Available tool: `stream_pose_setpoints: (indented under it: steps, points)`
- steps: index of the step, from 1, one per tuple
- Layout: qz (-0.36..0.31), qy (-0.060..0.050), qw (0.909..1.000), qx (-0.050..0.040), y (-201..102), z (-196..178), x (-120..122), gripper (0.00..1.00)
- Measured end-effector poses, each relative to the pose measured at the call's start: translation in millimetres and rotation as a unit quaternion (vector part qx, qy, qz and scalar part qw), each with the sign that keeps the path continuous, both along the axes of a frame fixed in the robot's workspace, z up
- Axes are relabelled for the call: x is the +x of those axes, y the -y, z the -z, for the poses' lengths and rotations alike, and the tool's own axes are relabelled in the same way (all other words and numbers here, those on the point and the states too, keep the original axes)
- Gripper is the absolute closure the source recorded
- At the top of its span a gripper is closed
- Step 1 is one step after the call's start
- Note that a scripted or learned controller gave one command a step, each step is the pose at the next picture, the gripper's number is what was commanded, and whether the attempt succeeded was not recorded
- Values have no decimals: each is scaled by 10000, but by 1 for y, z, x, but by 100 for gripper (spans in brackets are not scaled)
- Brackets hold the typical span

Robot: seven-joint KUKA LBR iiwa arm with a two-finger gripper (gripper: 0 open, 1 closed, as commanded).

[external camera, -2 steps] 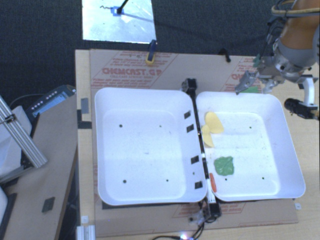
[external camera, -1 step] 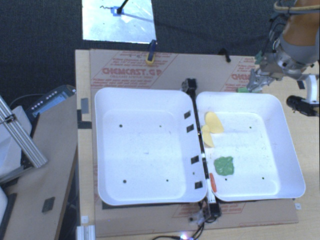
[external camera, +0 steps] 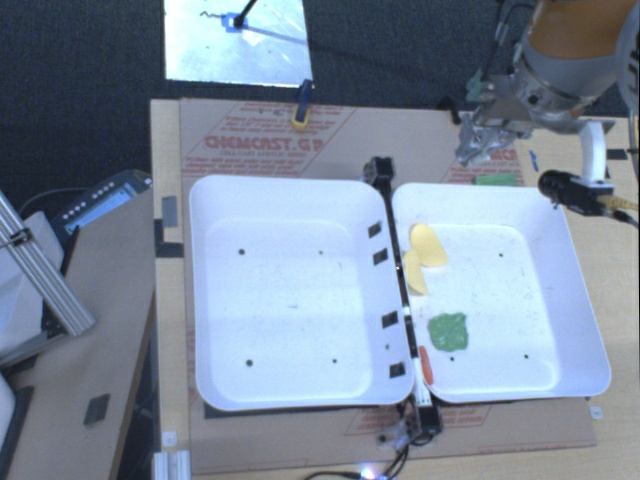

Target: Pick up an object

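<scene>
White right bin (external camera: 560, 268) holds objects by its left wall; gripper (external camera: 478, 150), grasp unclear, hovers beyond its far rim.

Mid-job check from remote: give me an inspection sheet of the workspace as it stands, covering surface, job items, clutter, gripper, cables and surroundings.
Surface: two white bins side by side, left bin and right bin, on a cardboard sheet.
Job's things: yellow pieces and green object in the right bin near its left wall; small orange item at the divider.
Clutter: yellow-and-blue clip on the cardboard behind the left bin.
Gripper: gripper hangs above the right bin's far edge, holding nothing that I can see; finger state unclear.
Cables: wires at the front edge between the bins.
Surroundings: shiny plate on dark floor; aluminium rail at left.
</scene>
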State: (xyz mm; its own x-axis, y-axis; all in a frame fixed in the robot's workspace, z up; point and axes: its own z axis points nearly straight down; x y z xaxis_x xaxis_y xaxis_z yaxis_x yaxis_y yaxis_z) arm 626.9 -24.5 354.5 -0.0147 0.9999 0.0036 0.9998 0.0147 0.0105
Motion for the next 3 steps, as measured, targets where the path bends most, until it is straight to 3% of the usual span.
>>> stream_pose_setpoints:
  steps: [1,2,3]
  points:
    - [5,-1,10000,2,-74,-66,-3,100]
    - [-1,-6,10000,9,-173,-129,-13,100]
    - [26,-19,10000,2,-209,-185,-58,100]
